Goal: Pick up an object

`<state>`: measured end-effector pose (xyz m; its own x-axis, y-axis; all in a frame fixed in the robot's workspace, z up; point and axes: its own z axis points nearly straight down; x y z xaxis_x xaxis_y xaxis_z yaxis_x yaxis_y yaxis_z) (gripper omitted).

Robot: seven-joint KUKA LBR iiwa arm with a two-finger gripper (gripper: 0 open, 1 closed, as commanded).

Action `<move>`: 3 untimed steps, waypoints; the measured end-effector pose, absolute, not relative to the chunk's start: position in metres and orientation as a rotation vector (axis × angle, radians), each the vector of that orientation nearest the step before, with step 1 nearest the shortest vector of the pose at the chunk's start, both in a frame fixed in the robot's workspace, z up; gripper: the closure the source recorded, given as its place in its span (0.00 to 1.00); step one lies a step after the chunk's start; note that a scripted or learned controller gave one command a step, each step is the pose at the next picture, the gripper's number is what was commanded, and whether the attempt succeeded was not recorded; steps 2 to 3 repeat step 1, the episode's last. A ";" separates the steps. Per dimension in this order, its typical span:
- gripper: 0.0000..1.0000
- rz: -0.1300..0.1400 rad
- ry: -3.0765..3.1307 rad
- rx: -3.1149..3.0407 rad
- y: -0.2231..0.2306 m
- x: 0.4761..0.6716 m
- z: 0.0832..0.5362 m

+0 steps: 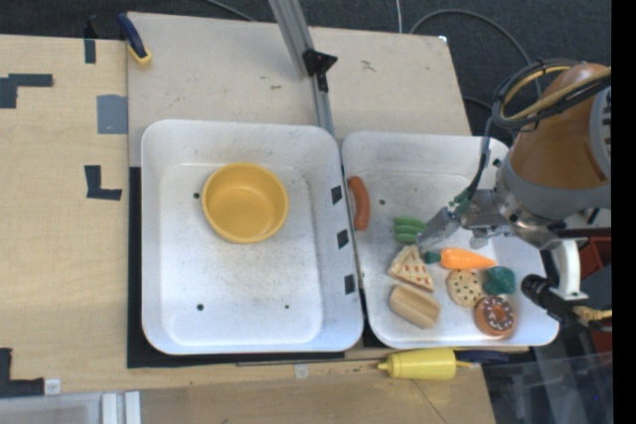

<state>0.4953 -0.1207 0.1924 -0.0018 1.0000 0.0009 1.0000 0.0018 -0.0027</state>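
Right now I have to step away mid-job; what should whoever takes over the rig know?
Gripper: low in the right bin, just above the green beans; nothing visibly held.
Right bin: sausage, beans, carrot, pizza slice, cookie, bread roll, doughnut, dark green piece.
Left bin: yellow bowl.
Done: nothing lifted yet.
Left: grasp one item and raise it.
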 end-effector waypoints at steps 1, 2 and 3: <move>0.00 0.002 -2.222 -2.218 -0.121 0.495 0.192; 0.00 0.002 -2.222 -2.218 -0.121 0.495 0.192; 0.00 0.002 -2.222 -2.218 -0.121 0.495 0.192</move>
